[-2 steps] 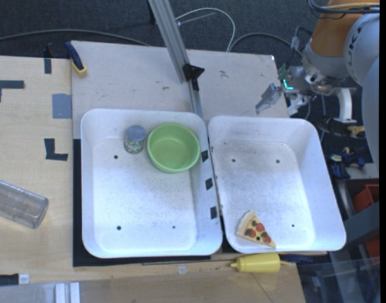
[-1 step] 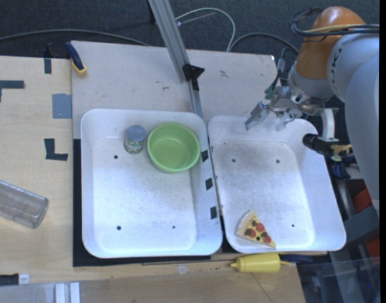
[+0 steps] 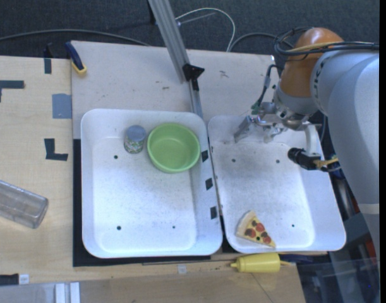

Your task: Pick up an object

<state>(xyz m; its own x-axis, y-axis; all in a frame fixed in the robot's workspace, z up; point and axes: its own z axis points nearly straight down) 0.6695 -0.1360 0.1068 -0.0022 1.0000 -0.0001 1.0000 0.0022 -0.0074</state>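
Camera view: end effector (image 3: pixel 254 129) hovers, fingers splayed and empty, far from pizza slice (image 3: pixel 254 228); closing here risks grabbing nothing.

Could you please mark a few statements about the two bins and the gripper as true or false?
1. The green bowl sits in the left bin. True.
2. The pizza slice lies in the same bin as the bowl. False: it lies in the right bin, near the front edge.
3. A small jar stands right beside the bowl. True.
4. The gripper is over the left bin. False: it is at the far end of the right bin.
5. The yellow bottle lies inside the right bin. False: it lies on the bench outside the bin's front edge.
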